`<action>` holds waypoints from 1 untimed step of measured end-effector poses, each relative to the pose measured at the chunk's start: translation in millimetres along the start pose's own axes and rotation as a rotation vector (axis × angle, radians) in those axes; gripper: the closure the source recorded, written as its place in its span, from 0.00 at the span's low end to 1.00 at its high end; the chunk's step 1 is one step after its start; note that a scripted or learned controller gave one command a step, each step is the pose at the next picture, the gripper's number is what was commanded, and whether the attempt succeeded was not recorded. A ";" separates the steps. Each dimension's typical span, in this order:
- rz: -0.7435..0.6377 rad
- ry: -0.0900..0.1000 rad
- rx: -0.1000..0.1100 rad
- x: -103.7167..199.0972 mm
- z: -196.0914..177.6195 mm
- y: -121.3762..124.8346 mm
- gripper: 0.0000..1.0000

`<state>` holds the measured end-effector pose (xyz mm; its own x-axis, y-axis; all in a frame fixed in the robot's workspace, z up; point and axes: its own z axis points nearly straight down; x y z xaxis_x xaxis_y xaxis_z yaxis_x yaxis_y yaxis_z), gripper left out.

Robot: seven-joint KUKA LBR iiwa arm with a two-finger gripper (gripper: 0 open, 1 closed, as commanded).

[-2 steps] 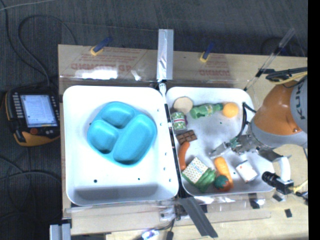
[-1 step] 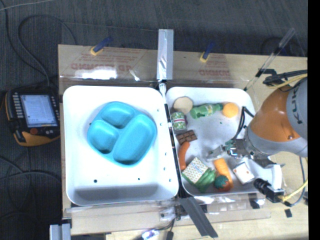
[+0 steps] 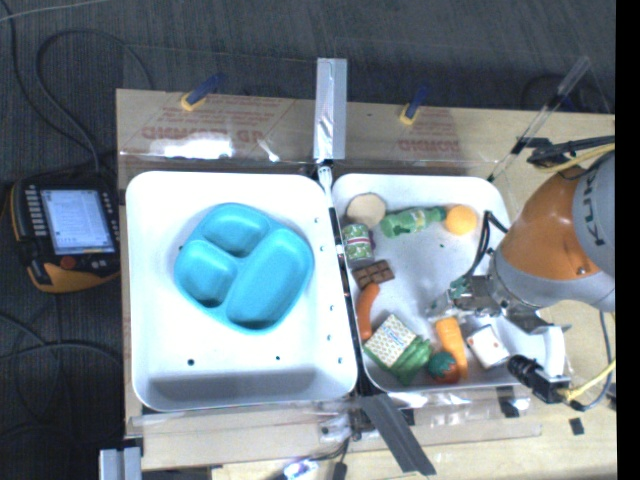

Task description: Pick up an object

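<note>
The right bin (image 3: 425,258) holds several small items. Along its far side lie a beige round piece (image 3: 365,208), a green bottle (image 3: 412,220) and an orange ball (image 3: 460,219). Near its left wall sit a green can (image 3: 357,238) and a brown chocolate bar (image 3: 372,274). At the near side are a printed box (image 3: 390,340), a carrot (image 3: 452,338) and a white block (image 3: 487,346). My gripper (image 3: 470,300) hangs low at the bin's right side, just beyond the carrot and the white block. Nothing can be seen held in it.
The left bin (image 3: 160,368) carries a blue divided plate (image 3: 243,265). My arm's orange band (image 3: 545,230) overhangs the right bin's right rim. A handheld controller (image 3: 65,230) lies on the floor at the left. Clamps and a metal post stand behind the bins.
</note>
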<state>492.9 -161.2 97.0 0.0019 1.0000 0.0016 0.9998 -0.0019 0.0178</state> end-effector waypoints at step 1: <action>0.098 -0.006 0.023 8.7 -103.4 31.3 1.00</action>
